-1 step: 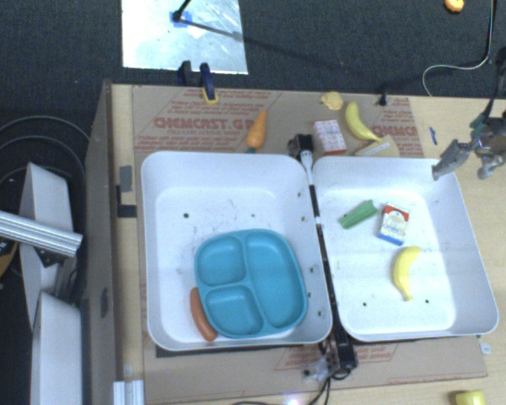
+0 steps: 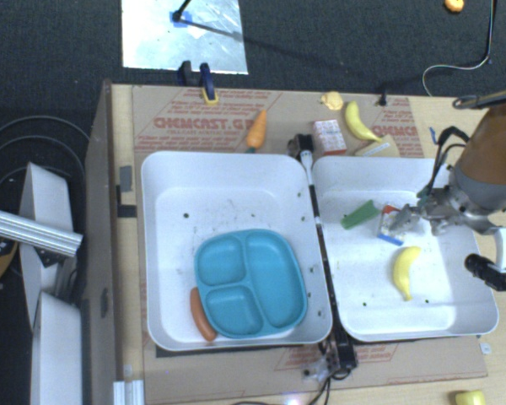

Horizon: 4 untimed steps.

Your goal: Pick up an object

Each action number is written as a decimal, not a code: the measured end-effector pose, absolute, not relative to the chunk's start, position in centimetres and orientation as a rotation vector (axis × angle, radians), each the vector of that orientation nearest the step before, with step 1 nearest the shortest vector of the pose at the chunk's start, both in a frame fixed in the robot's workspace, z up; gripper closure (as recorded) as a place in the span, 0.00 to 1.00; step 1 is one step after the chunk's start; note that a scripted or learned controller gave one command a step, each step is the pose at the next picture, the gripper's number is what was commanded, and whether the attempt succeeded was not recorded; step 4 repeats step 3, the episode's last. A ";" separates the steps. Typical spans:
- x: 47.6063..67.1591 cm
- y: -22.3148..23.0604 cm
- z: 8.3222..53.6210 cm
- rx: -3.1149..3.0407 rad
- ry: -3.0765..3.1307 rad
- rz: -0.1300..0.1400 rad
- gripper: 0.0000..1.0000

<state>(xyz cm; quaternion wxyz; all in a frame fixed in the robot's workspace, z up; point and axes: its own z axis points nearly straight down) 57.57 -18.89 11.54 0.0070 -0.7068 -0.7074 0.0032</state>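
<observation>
My gripper (image 2: 394, 223) is low in the right bin (image 2: 464, 319), near its middle, and the arm reaches in from the right. A small red and blue object (image 2: 390, 237) lies right under and beside the gripper tip, partly hidden by it. A green block (image 2: 358, 214) rests just left of the gripper. A yellow banana (image 2: 405, 271) lies below it, a little apart. Whether anything is held cannot be made out.
The left bin (image 2: 169, 192) holds a blue divided plate (image 2: 250, 282) and an orange sausage (image 2: 202, 313). Behind the bins on the cardboard lie a carrot (image 2: 256, 129), a small box (image 2: 329, 135) and a second banana (image 2: 358, 123).
</observation>
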 end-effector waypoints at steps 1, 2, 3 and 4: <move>52.7 -13.7 8.3 -2.214 -2.219 0.002 0.00; 53.0 -14.0 9.6 -2.222 -2.225 -0.004 1.00; 58.5 -7.4 19.1 -2.214 -2.243 -0.017 1.00; 58.5 -7.4 19.1 -2.214 -2.243 -0.017 1.00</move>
